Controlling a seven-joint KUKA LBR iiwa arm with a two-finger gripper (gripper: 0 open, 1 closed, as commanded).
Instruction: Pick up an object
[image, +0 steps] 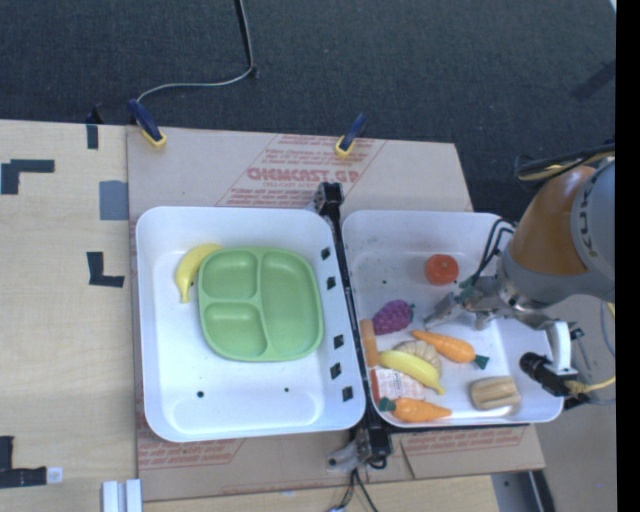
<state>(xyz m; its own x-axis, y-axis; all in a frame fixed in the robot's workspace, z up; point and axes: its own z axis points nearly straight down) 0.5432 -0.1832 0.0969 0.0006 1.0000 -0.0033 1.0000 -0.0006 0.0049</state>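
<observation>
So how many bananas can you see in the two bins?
2. One banana lies in the left bin, against the green tray's left edge. The other banana is in the right bin, among the carrots. More could be hidden under that pile.

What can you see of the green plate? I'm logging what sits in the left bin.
The green plate is a pale green, plastic-looking tray with rounded corners and three compartments, one large at the view's right and two smaller at the left. It lies flat in the left bin, slightly turned, nothing in its compartments. A yellow banana lies against its upper left edge.
</observation>
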